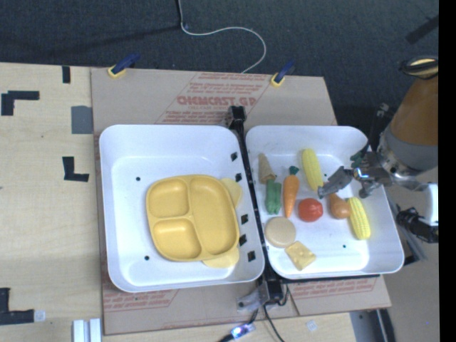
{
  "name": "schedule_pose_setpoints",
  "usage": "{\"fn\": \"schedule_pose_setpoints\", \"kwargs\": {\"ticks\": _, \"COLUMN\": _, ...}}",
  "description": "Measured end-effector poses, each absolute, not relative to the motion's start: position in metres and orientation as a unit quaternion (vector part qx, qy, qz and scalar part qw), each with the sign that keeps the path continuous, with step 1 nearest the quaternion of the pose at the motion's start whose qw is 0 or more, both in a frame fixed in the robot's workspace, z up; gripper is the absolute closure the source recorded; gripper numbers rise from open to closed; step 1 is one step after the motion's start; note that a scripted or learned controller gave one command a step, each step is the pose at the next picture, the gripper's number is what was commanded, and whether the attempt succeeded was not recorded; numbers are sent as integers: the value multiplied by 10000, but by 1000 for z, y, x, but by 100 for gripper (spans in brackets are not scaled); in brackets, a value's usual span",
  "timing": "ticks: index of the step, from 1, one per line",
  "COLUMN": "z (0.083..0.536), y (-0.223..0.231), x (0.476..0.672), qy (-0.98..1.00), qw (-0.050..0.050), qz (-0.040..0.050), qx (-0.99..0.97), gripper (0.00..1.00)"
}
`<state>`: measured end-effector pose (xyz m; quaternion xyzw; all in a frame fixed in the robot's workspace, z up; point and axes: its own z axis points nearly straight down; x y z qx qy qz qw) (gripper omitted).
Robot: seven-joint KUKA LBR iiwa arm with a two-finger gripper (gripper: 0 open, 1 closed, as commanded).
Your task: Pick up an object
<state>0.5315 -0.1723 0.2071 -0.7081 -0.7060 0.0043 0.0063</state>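
Left bin point(117, 191): one yellow divided tray point(191, 216) of three compartments, lying flat near the middle; a pale yellow piece point(222, 258) shows from under its lower right edge.

Right bin point(388, 251) — toy foods, spread apart:
- corn cob point(311, 168), upper middle, upright
- second corn cob point(359, 217), right side, just beside a small orange-brown piece point(339, 207)
- carrot point(290, 194), lengthwise, touching a green vegetable point(273, 197) on its left
- tan cone-like item point(266, 167) near the dividing wall
- red tomato point(310, 210), centre
- round beige disc point(280, 231), lower left
- cheese wedge point(300, 255), just below the disc

Gripper point(342, 180): reaching in from the right over the right bin, between the upper corn cob and the right wall. One dark finger points left and down toward the tomato; nothing is seen between the fingers, and how far they stand apart cannot be told. Grey wrist and orange band point(420, 116) — above the bin's right rim.
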Motion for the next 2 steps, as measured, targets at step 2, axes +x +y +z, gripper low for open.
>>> {"fn": "schedule_pose_setpoints", "kwargs": {"ticks": 2, "z": 165, "y": -171, "x": 542, "qy": -7078, "qw": 24, "qz": 18, "qx": -7064, "gripper": 0}}
